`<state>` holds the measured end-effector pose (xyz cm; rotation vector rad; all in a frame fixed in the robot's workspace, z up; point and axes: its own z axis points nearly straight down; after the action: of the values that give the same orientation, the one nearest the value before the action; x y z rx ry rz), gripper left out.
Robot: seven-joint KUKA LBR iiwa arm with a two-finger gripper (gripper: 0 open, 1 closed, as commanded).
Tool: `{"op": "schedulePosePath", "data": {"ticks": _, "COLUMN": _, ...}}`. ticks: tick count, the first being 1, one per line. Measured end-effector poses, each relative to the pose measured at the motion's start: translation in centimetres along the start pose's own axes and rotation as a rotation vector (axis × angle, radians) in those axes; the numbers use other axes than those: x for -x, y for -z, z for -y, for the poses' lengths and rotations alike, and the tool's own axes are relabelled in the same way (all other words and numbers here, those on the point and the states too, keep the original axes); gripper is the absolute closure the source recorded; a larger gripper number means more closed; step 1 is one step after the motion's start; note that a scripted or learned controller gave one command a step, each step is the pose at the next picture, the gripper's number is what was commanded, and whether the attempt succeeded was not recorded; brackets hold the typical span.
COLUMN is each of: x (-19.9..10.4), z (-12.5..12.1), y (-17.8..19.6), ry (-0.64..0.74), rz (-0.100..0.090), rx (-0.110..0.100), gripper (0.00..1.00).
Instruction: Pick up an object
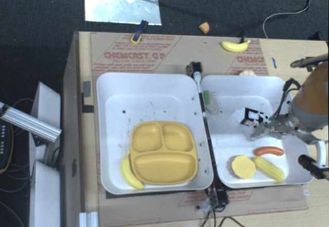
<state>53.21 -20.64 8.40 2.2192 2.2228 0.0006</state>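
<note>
Right bin [226, 92]: 1 sausage [269, 151], 1 corn cob [269, 168], 1 yellow disc [243, 167]. Gripper [255, 123] above sausage, finger state unreadable. Advised: centre over 1 item, descend squarely.

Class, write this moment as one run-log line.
arm: over right bin | pincer: low, above hot dog | also there: corn, yellow round piece | left bin: divided plate, banana

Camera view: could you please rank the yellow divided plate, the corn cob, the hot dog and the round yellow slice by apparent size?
1. yellow divided plate, by far largest
2. corn cob and round yellow slice, too alike to rank
3. hot dog, smallest
</note>
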Motion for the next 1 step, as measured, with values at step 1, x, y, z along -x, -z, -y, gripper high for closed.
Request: {"op": "schedulePosePath", "data": {"ticks": 1, "x": 0.01, "z": -2.95, "y": 6.29, "ry": 0.003, "rz": 0.002, "rx": 0.004, "gripper": 0.0}}
